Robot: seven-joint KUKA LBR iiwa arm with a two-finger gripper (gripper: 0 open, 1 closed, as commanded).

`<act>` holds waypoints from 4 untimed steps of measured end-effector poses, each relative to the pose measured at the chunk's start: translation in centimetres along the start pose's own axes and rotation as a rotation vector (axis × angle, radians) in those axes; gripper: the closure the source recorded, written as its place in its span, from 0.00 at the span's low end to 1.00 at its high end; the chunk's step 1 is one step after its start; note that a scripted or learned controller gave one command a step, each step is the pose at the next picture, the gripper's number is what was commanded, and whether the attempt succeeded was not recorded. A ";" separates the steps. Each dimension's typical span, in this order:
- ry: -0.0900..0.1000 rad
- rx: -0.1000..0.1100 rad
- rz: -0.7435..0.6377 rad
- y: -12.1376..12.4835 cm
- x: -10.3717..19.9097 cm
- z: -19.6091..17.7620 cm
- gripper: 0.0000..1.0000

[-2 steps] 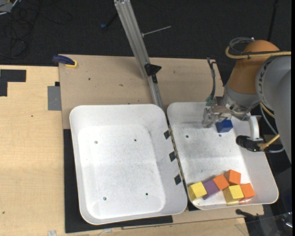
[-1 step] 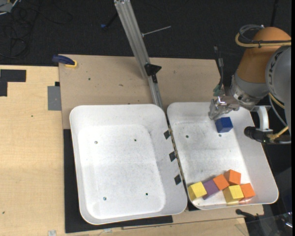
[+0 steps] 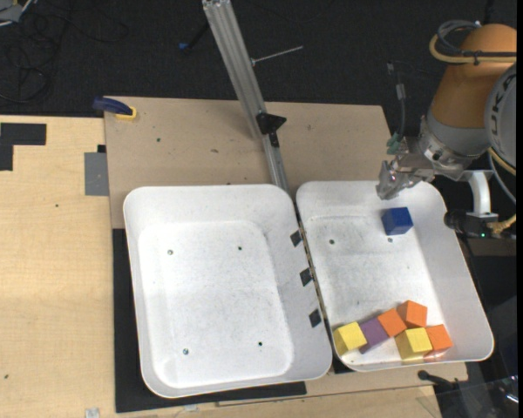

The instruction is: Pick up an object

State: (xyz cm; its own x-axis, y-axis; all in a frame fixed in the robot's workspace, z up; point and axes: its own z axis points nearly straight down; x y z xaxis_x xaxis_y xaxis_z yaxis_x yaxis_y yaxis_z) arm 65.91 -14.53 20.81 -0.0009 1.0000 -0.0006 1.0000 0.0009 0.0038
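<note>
**Claw poised over the blue cube**

Metal two-finger gripper [image 3: 392,184] hangs at the upper right of the frame, over the right white bin's [image 3: 353,259] far edge; whether it is parted or closed cannot be made out. Just below lies a small blue cube [image 3: 397,220]. Yellow, orange and purple blocks [image 3: 392,329] cluster at that bin's lower corner.

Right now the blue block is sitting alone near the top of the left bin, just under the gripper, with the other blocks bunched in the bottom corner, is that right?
Not quite: the blue block sits in the right bin, not the left one. The camera view shows it alone near that bin's top, just below the gripper, with the other blocks bunched in the right bin's bottom corner.
</note>
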 end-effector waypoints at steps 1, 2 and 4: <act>0.000 0.003 0.000 0.0 -0.1 -1.9 1.00; 0.004 0.007 -0.003 -2.0 5.8 -2.2 1.00; 0.003 0.010 -0.003 -3.5 15.7 -2.2 1.00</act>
State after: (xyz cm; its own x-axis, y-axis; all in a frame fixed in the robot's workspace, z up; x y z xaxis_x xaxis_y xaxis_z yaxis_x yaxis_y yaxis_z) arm 62.37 1.13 23.03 -0.0040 1.0000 0.0024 1.0000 0.0040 -0.0059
